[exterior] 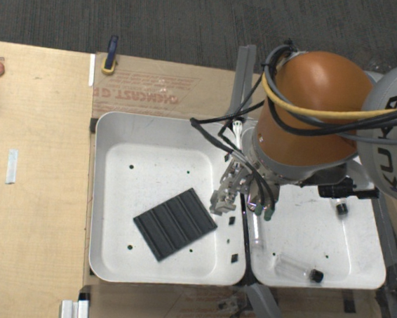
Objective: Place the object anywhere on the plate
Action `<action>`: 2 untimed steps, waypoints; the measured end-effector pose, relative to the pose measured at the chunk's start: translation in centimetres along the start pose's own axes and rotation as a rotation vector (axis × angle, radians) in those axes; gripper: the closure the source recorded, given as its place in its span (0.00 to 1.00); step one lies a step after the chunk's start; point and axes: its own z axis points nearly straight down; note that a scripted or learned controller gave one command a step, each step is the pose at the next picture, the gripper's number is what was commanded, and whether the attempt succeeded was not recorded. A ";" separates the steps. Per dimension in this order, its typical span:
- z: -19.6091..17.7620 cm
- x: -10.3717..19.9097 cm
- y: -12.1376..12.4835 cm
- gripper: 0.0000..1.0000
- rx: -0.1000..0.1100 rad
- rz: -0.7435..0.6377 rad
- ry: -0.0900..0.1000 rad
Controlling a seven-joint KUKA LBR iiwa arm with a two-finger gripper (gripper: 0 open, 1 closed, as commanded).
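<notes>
Wooden bench (31,137) sitting before dark carpet (129,10); two white bins. "KUKA" lettering showing on arm (389,157). Gripper (224,201) hanging over left bin (102,201); finger state: cannot tell. Ridged dark plate (175,223) lying in left bin; clear object (293,269) in right bin (363,271).

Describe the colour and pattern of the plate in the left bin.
Dark grey plate, ridged; camera view.

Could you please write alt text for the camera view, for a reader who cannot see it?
A grey and orange robot arm hangs its pincer over the seam between two white bins, beside a dark ridged plate lying flat in the left bin. A small clear tube lies in the right bin.
</notes>
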 end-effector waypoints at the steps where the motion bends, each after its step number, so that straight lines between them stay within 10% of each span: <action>1: -2.8 0.7 1.6 1.00 -0.002 -0.630 -0.002; 2: -1.4 1.3 8.4 1.00 -0.002 -0.920 0.000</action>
